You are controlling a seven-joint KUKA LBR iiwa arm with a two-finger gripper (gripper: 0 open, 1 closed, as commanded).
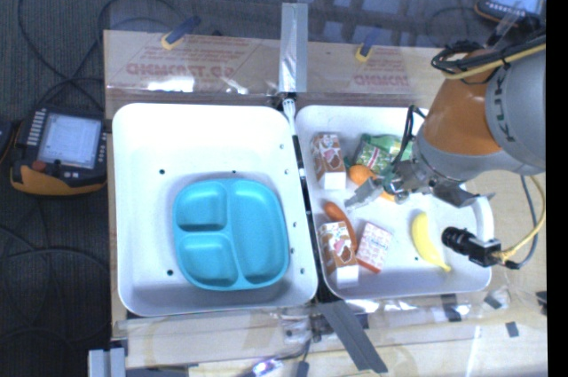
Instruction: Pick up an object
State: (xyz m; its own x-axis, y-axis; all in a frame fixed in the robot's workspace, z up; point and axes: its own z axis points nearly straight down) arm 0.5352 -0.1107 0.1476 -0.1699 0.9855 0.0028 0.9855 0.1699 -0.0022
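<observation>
With gripper (377, 187) low in right bin (479, 278), near orange ball (358, 174) at 9 o'clock; fingers' spread unclear, nothing visibly held. Best to centre over ball, avoid green packet (380, 151), then descend straight.

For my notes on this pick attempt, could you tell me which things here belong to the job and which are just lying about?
Job: gripper; right bin with banana, orange ball, carrot, green packet, three cartons.

Lying about: blue tray in left bin, handheld screen, cardboard.

cardboard (191, 69) print mirrored, illegible
</observation>
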